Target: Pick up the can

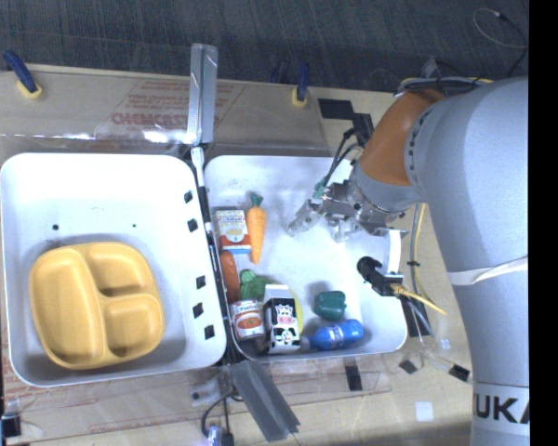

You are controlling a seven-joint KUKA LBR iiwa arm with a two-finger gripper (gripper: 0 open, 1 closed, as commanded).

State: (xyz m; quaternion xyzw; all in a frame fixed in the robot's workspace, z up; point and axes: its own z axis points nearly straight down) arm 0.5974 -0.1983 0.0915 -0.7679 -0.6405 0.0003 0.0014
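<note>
The can (247, 321) is small, with a red and white label. It stands at the front left corner of the right bin (288, 170), against the wall between the bins. My gripper (320, 223) hangs over the middle of the right bin, up and to the right of the can and well apart from it. Its fingers (300, 219) are spread open with nothing between them.
Around the can are a cow-print carton (281, 322), a green vegetable (253, 284) and an orange-red sausage (229, 272). A carrot (257, 233) and a small box (231, 225) lie farther back. A teal piece (330, 302) and a blue bottle (337, 334) sit front right. A yellow divided tray (97, 300) rests in the left bin (93, 179).
</note>
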